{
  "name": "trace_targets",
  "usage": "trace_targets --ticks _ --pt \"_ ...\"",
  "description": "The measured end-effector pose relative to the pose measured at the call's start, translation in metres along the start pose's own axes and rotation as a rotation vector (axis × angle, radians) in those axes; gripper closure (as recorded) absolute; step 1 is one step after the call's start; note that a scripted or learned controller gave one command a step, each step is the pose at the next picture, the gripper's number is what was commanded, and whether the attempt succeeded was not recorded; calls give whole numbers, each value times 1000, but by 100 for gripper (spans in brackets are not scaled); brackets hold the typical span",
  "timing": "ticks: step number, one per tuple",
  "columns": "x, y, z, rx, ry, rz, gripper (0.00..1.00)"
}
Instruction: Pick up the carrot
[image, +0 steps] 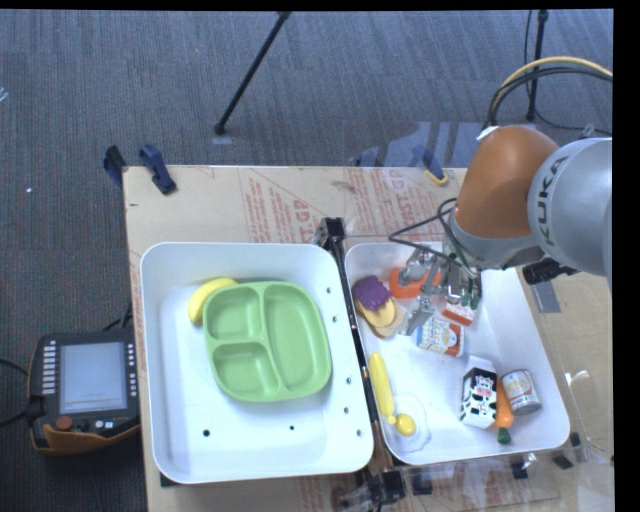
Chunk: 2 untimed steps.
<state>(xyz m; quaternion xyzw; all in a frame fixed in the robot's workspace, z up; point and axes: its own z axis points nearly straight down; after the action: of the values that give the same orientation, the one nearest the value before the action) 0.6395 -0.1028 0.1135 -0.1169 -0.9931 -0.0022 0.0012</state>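
carrot (505, 414), long axis near-vertical, green tip nearest

Two bins side by side on bench: left bin (160, 300) holds tray (268, 340) w/ banana (208, 294) at its left; right bin (545, 400) holds carrot (505, 415) at near right, between carton (480, 396) & can (521, 391). Gripper (440, 290) hangs over far end.

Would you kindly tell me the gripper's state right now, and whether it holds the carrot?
Gripper: state cannot be told from this view; it sits over the right white bin, apart from the small orange carrot, which lies near the bin's lower right corner.
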Motion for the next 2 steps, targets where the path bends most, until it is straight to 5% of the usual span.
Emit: trace_targets --ticks 1,2 --pt "-2 -29 7 -10 -23 203 0" --pt "-16 -43 6 -14 -20 325 0"
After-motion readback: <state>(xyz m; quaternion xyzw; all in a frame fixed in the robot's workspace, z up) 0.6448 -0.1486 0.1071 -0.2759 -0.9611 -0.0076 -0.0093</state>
